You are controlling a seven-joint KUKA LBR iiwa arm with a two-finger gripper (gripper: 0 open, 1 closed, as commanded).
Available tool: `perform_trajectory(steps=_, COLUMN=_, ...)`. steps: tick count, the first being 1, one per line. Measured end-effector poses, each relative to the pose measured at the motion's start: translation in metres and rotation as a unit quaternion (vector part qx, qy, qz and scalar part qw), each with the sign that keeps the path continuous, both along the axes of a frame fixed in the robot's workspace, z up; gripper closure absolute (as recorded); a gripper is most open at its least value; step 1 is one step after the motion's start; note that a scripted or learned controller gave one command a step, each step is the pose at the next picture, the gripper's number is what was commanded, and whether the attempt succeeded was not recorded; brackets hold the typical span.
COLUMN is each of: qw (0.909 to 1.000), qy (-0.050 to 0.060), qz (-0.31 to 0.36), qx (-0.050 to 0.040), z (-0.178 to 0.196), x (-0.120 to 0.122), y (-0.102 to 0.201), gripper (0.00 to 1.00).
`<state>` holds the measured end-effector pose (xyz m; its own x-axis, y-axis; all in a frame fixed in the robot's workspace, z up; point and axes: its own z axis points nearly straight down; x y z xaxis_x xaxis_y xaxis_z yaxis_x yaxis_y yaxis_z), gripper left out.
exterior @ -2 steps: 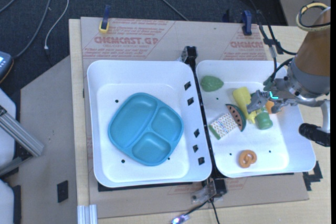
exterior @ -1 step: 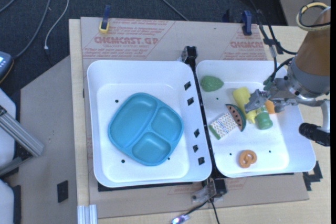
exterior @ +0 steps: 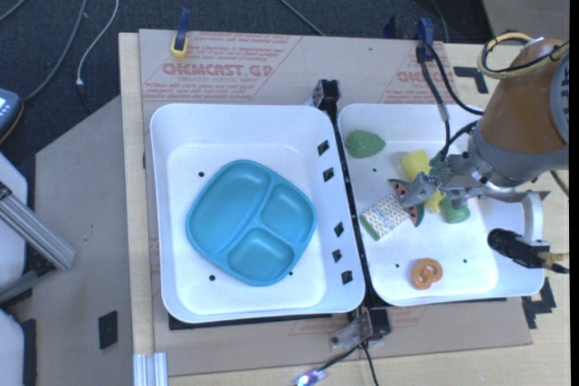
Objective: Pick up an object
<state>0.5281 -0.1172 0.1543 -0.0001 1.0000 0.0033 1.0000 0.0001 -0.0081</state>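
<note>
The right bin [exterior: 470, 280] has a small pile of toys in its middle. A yellow toy [exterior: 415, 164] sits at the top of the pile. Just below it is a small dark toy with a bit of red [exterior: 403, 192]. A white block with tiny dots [exterior: 383, 216] lies tilted at the left side of the pile, touching the dark toy. A small green toy [exterior: 456, 213] is at the right side of the pile, next to something yellow.

The gripper [exterior: 427, 193] is down low, right on this pile. Its grey fingers [exterior: 418, 191] point to the left, over the dark toy and close under the yellow toy. The pile is too crowded to tell how wide the fingers are spread, or if they have hold of anything.

A green oval toy [exterior: 365, 143] lies by itself near the top left of the same bin, apart from the pile. An orange ring-shaped toy [exterior: 425, 272] lies near the bottom edge, also by itself.

The grey arm with the orange band [exterior: 523, 108] comes in from the right, above the bin.

The left bin [exterior: 172, 140] holds a blue plate with three parts [exterior: 251, 221]. Both bins rest on a brown board [exterior: 235, 63].
</note>
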Motion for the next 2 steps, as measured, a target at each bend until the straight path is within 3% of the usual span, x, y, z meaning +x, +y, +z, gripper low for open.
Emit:
perform_trajectory(steps=1, qw=1.0000, qy=0.000, qz=0.000, qx=-0.0002, z=-0.044, x=0.003, y=-0.003, gripper=0.00)
perform_trajectory(steps=2, qw=1.0000, qy=-0.004, qz=0.000, qx=0.0011, z=-0.066, x=0.005, y=-0.002, gripper=0.00)
